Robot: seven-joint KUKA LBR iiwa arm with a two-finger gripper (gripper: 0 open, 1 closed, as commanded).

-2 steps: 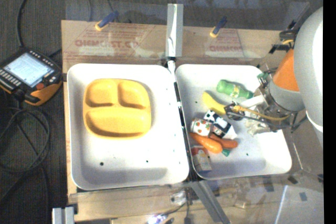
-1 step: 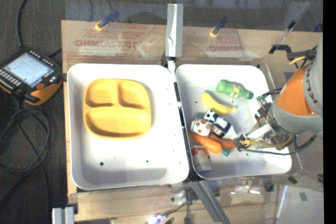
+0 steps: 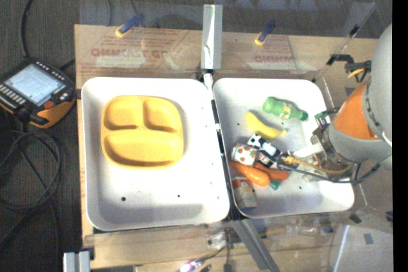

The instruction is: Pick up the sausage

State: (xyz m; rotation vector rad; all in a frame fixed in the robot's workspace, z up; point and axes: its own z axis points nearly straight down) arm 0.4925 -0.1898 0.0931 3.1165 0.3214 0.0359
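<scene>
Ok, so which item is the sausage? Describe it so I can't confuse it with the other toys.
Look in the right-hand white bin, at the cluster of toys near its left wall. The sausage is the small reddish-orange cylinder lying flat at the cluster's lower edge, just right of the fatter orange carrot. Unlike the yellow banana and green bottle farther up, it is red-toned and stubby.

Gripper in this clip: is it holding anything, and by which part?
Cannot be told. The gripper sits low among the toys in the right bin, by the sausage.
</scene>
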